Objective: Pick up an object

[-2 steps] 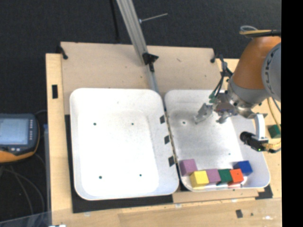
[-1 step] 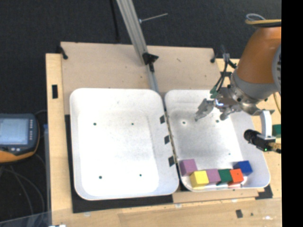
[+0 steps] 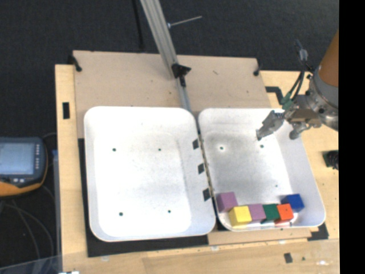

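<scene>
The camera view shows the hand [image 3: 279,127] with fingers apart, holding nothing, above the far end of the right bin [image 3: 245,153]. The blocks [image 3: 259,210] huddle at its near edge. Best aim for the blue block [image 3: 292,201], which sits a bit apart.

No text, label, brand, number or sign can be read anywhere in the camera view. The screen of the handheld pendant [image 3: 20,160] at the left edge is seen only as a pale grey blur, and no characters can be made out on it. The faces of the coloured blocks [image 3: 259,211] in the right bin [image 3: 305,170] are seen as plain colour, with no markings that can be told.
</scene>
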Tool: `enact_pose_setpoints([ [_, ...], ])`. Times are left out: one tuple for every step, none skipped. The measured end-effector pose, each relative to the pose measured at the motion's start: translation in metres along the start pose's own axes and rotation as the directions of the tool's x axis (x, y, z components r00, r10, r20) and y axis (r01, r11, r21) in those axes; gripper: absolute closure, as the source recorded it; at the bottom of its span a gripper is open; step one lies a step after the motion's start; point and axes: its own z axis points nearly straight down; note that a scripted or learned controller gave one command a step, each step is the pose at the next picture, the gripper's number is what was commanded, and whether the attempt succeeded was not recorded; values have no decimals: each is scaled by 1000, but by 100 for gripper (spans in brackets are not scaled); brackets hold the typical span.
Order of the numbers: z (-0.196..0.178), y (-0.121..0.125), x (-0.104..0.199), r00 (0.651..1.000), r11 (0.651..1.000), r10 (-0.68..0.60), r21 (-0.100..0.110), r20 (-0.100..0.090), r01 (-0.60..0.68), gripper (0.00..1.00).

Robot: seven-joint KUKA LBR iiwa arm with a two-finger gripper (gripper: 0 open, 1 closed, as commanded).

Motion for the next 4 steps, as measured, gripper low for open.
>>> enact_pose_setpoints([
  [-6,1,-1,1000,1000,-6,6,1,6,100],
  [80,40,68,1000,1000,-6,17,-4,6,100],
  [135,0,118,1000,1000,-5,19,-4,5,100],
  [120,-27,142,1000,1000,-4,11,-4,4,100],
])
